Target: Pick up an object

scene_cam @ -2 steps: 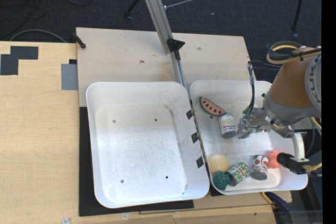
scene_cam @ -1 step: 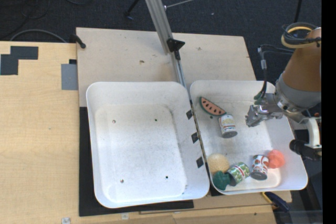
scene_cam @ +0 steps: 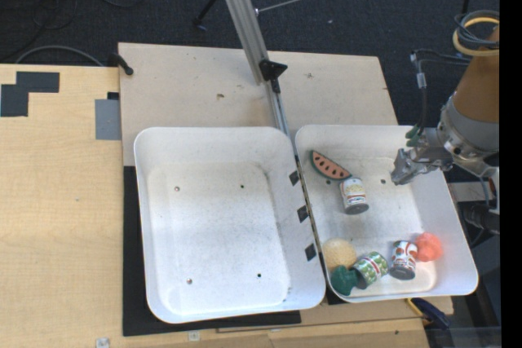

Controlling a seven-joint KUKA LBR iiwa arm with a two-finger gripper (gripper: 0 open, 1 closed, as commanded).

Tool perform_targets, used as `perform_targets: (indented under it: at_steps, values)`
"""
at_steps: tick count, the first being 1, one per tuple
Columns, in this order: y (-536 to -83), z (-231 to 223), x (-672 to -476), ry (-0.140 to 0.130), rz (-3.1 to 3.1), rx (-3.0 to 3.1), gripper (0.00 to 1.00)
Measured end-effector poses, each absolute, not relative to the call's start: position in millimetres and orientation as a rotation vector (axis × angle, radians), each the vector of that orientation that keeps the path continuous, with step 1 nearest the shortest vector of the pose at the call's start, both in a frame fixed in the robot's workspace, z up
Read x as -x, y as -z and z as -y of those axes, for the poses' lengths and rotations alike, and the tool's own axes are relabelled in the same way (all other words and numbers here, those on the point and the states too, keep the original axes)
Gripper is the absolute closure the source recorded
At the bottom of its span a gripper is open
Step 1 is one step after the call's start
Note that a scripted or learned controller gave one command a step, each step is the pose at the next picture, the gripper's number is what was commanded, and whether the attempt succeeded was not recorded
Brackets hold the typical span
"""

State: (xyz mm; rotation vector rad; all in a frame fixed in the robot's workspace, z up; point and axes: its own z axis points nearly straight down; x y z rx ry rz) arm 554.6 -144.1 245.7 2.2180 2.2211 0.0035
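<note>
End effector over right bin, grip state unclear; watermelon slice long axis running upper-left to lower-right.

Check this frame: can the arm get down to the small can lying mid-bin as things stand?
Probably yes. The gripper hangs over the right bin, just right of the small can, which lies apart from the watermelon slice and the cluster at the bin's near end, with bare floor around it.
</note>
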Motion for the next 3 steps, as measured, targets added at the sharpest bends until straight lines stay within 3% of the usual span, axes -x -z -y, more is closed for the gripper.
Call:
perform_targets:
  at_steps: [1,3]
  values:
    - [-281,145,-555.2,-0.001,-2.221,-2.219,1.00]
    - [-265,43,-582.0,0.000,-2.228,-2.218,1.00]
